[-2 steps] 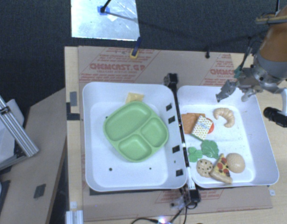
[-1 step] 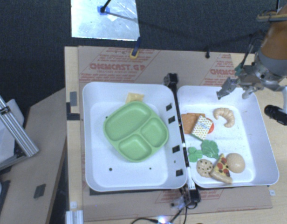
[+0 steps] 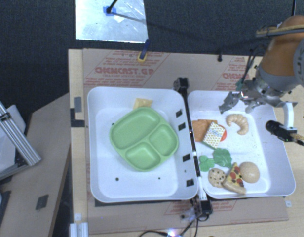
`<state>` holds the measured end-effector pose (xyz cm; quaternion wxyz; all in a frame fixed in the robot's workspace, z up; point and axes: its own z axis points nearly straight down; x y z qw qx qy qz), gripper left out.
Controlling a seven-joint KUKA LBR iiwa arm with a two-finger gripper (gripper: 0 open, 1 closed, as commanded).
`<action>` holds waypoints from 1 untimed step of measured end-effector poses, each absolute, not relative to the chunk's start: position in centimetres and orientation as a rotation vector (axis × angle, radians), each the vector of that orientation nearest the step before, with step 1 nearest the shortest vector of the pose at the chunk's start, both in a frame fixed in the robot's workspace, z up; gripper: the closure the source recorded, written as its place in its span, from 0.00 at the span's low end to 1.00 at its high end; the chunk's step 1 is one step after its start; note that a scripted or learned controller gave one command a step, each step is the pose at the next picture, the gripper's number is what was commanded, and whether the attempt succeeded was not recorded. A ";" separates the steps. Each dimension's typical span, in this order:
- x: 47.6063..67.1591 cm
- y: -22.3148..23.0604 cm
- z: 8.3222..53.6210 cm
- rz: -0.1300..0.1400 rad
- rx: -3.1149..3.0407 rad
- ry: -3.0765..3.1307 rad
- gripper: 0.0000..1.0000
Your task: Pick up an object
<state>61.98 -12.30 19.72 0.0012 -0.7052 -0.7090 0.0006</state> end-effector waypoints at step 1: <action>61.0 -12.2 14.0 0.003 -2.218 -2.221 0.00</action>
